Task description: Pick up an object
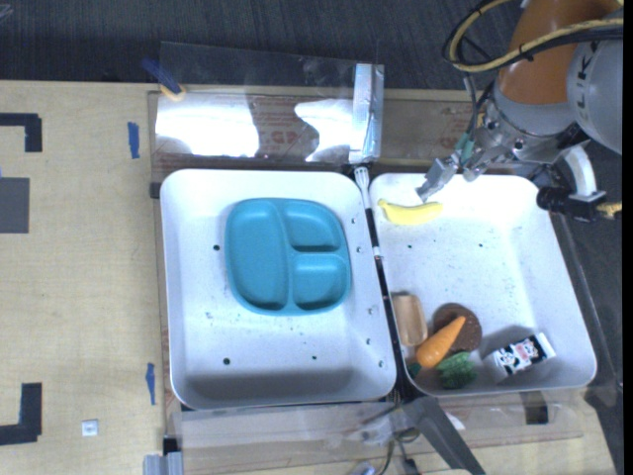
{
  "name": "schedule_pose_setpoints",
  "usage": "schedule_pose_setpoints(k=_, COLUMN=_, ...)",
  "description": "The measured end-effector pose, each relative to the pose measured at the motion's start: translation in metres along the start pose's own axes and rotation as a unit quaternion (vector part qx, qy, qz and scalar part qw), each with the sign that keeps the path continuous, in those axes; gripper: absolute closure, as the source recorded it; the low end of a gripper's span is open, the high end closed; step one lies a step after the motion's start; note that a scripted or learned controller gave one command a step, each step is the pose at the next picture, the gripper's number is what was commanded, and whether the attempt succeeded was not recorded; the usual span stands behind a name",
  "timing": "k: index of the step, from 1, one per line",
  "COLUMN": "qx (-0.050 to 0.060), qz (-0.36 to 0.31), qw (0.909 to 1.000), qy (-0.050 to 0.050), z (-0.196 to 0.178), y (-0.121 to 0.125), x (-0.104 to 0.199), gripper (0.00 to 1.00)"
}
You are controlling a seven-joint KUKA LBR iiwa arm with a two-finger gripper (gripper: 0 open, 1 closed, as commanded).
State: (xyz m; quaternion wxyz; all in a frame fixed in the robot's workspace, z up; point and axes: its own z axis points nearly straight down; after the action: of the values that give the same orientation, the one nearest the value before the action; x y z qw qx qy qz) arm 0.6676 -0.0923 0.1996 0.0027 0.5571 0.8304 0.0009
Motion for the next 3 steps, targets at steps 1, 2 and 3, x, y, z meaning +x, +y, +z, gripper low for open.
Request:
schedule_pose_setpoints(k=1, qx=0.005, qz=-0.017, qw=0.9998, qy=0.003, z=0.105, y=-0.009, x=-0.015, gripper=0.00)
schedule_pose_setpoints(k=2, qx=-0.003, qz=0.016, qw=0.9999, qy=0.000, z=0.009, y=-0.068, x=0.045, gripper=0.00)
schedule_pose_setpoints(k=3, qx=0.004, qz=0.009, qw=0.9999, qy=0.003, z=0.107, y=-0.008, x=-0.013, gripper=0.00)
